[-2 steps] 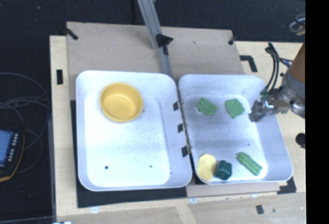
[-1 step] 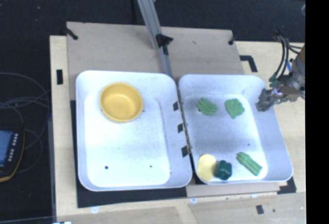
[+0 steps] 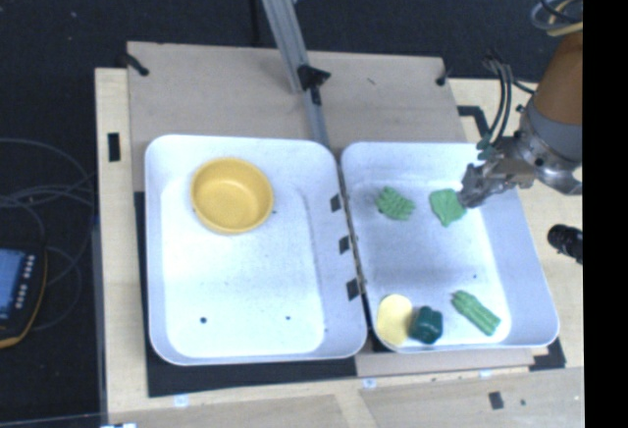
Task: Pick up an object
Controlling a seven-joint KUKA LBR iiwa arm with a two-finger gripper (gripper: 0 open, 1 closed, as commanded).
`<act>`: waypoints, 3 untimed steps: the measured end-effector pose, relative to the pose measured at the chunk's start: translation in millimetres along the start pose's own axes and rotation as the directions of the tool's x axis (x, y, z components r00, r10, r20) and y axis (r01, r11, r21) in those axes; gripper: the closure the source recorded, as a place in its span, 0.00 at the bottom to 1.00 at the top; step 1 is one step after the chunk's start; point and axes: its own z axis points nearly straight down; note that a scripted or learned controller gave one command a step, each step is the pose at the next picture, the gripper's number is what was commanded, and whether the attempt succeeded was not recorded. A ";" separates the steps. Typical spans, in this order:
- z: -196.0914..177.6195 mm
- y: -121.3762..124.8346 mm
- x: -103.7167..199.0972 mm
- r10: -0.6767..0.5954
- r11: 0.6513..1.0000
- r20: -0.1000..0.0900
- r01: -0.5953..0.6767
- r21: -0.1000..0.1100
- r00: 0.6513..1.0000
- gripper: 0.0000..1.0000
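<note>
The end effector [image 3: 478, 188] hangs low over the right-hand white bin [image 3: 510, 249], near its far right side, coming in from the grey arm [image 3: 554, 136] with the orange band. Its tip sits right at the edge of a light green block [image 3: 446, 207]; they appear to touch, but whether the block is between the fingers, or how far apart the fingers stand, I cannot tell.

A ridged green piece [image 3: 394, 204] lies to the left of the end effector. Nearer the camera, another ridged green piece [image 3: 476, 311] lies against the bin's front side, with a pale yellow disc [image 3: 393, 317] and a dark teal object [image 3: 427, 325] touching each other in the front left corner.

Well to the left, the other white bin [image 3: 245, 318] on the desk [image 3: 226, 73] holds a yellow bowl [image 3: 232, 195].
</note>
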 end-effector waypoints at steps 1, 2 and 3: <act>11.1 18.6 37.8 0.001 1.000 0.000 -0.001 0.001 1.000 1.00; 8.6 34.2 82.2 -0.001 1.000 -0.001 0.001 0.000 1.000 1.00; 6.5 52.5 131.4 -0.001 1.000 -0.001 0.001 0.000 1.000 1.00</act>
